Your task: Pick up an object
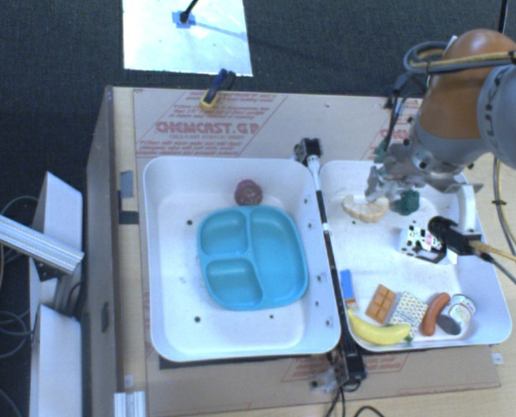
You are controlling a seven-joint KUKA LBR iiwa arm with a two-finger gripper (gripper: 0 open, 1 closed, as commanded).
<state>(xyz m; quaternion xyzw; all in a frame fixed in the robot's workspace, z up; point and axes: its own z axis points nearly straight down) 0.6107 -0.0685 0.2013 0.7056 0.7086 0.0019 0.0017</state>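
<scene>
While the arm reaches in from the right, the two white bins lie side by side on the desk, and places below are given relative to the blue tray.

Left bin (175,233): holds the blue tray (251,257), a three-compartment plate lying flat near the bin's middle; none of its compartments shows anything inside.
Brown ball (248,193): a dark, round lump just behind the tray's far edge, in the same bin, close to the tray but not in it.
Right bin (484,298): just right of the tray, across the divider between the bins.
Pale piece (365,208): cream-coloured, right of the tray at the right bin's far end, directly under the jaws.
Green thing (406,201): small, just beyond the pale piece, farther right of the tray.
Black-and-white thing (423,241): right of the tray, past the pale piece, mid-bin.
Banana (376,331): right of the tray's near corner, along the right bin's near wall.
Cracker (381,303): orange and square, just behind the banana.
Sausage (433,314): reddish, farther right of the tray than the banana.
Can (456,313): small, beside the sausage, farthest right of the tray.
Jaws (375,191): low over the pale piece; I cannot tell whether they are apart or together, nor whether they grip anything.
</scene>
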